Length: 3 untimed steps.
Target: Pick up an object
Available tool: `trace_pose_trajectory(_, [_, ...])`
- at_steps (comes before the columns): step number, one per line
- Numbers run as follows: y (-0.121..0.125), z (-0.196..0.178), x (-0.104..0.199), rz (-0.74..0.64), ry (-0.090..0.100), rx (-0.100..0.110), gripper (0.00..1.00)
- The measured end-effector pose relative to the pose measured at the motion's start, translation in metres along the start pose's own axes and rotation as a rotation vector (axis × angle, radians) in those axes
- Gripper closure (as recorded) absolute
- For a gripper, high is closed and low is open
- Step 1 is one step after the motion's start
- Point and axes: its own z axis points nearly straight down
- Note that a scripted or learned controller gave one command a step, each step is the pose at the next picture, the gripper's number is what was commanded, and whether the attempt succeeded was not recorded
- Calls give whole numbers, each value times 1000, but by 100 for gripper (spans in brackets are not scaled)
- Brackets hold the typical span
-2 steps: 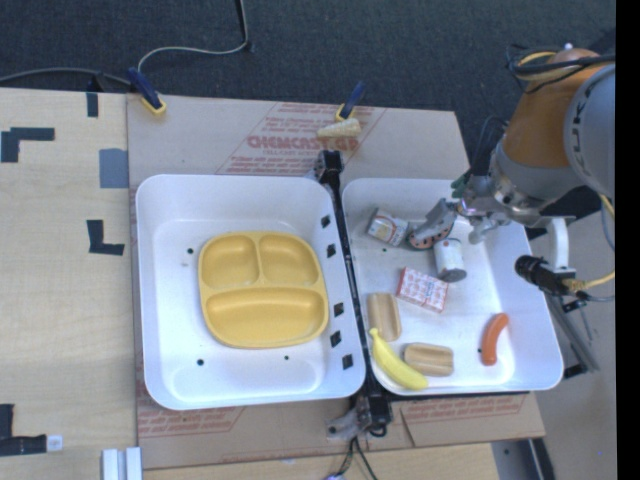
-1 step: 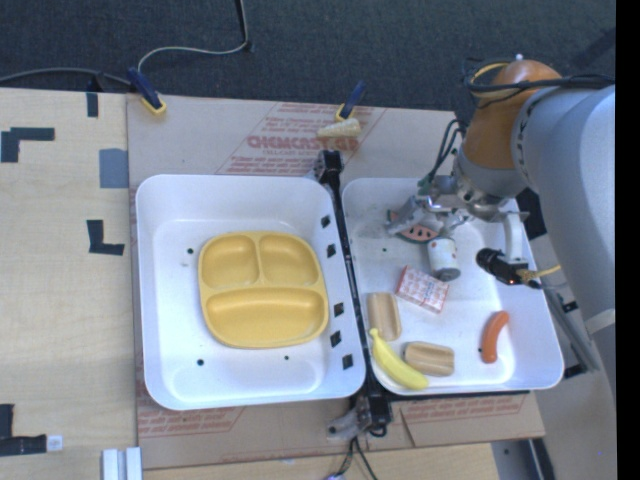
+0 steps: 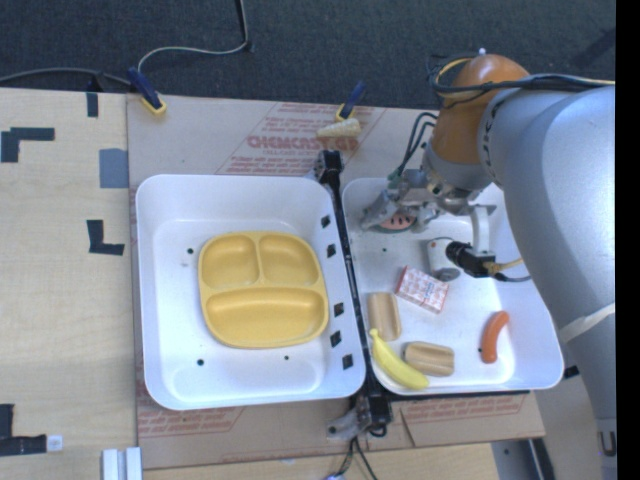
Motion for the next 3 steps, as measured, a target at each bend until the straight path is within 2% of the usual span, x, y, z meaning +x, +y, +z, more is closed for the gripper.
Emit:
trace_pose_trajectory(1, [0,-9,0,-1,-2,-1,100])
trace_pose_trajectory(2, [-35,-98,77,-1,2,2,100])
trace_pose_trajectory(3, [-92,-144,105,0,2,3,100])
